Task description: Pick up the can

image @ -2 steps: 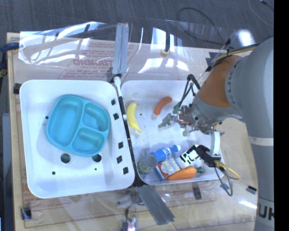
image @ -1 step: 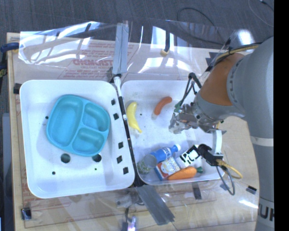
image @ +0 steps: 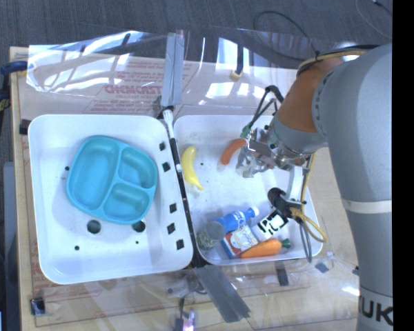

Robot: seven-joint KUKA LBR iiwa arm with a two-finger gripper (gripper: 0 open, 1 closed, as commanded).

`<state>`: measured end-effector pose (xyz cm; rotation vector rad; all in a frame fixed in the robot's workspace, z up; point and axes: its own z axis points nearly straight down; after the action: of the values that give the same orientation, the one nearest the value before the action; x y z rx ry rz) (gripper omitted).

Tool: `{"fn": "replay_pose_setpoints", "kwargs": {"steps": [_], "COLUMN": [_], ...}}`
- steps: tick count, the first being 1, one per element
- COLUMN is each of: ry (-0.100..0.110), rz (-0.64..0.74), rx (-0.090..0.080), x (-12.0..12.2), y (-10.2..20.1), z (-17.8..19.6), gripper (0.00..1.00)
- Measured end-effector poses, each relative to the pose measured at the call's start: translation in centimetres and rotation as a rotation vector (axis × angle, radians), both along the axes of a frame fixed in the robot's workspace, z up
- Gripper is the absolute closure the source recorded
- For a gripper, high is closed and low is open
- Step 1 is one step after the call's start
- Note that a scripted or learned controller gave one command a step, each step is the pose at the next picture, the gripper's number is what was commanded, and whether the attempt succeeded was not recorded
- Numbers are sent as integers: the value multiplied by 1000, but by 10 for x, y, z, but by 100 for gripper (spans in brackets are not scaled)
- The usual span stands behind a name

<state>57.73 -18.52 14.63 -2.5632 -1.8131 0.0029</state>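
Observation:
The can (image: 208, 236) is a small grey-green one, seen end-on in the near left corner of the right bin (image: 214, 133). It lies against a blue bottle (image: 235, 220) and a small carton (image: 243, 241). My gripper (image: 250, 165) hangs over the middle of the right bin, well behind the can and to its right. It is close beside an orange sausage-shaped toy (image: 230, 151). I see nothing held in it.
A yellow banana (image: 190, 167) lies along the right bin's left wall. An orange carrot (image: 263, 249) rests by the near wall, with a black-and-white object (image: 276, 219) behind it. The left bin (image: 48, 254) holds a blue divided plate (image: 112, 178).

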Motion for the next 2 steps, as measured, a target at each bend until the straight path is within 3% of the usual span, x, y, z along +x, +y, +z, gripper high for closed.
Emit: {"fn": "replay_pose_setpoints", "kwargs": {"steps": [1, 2], "ry": [0, 2], "rz": [0, 231], "rx": [1, 2], "x": [0, -28], "y": [0, 7], "z": [0, -56], "gripper": [0, 0]}}
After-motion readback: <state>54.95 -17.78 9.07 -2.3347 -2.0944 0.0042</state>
